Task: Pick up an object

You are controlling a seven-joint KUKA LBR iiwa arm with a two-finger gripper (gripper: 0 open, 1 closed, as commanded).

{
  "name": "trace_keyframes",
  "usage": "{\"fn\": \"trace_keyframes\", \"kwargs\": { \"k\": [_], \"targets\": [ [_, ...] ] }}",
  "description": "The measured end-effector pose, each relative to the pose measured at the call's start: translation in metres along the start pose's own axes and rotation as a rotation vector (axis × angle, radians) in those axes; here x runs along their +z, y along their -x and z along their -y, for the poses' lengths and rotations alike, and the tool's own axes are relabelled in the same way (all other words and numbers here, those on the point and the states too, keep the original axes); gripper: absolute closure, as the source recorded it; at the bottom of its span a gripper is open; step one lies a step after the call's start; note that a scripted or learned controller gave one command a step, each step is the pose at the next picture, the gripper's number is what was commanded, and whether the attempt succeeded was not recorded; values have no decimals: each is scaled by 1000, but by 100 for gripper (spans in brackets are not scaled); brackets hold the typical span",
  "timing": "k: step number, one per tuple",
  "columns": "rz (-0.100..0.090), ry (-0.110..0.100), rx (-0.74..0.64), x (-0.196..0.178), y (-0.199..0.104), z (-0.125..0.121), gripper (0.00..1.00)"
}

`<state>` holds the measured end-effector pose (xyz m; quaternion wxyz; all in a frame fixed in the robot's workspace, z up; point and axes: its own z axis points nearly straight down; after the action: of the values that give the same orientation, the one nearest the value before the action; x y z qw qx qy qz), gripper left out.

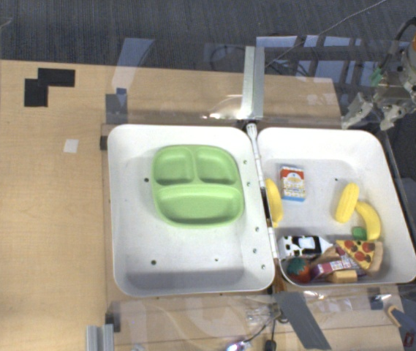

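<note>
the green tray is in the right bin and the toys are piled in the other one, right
Not quite: the camera view shows the green tray in the left bin, and the toys in the right bin.

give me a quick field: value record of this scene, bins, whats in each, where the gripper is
left bin: holds a green divided plate
right bin: toy items, mostly along its near and right sides
items: small carton, corn cob, banana, pizza slice, black and white toy, yellow piece by the divider
gripper: above the right bin's far right corner, off the items
held: nothing seen between its fingers
</note>
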<state>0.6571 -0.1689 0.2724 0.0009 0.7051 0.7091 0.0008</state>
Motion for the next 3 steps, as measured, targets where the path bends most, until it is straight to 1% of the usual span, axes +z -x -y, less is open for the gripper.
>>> {"fn": "trace_keyframes", "kwargs": {
  "k": [1,2,3],
  "targets": [
    [0,-1,-144,90,4,60,0],
    [0,3,-225,178,23,82,0],
    [1,6,-225,169,23,80,100]
  ]
}}
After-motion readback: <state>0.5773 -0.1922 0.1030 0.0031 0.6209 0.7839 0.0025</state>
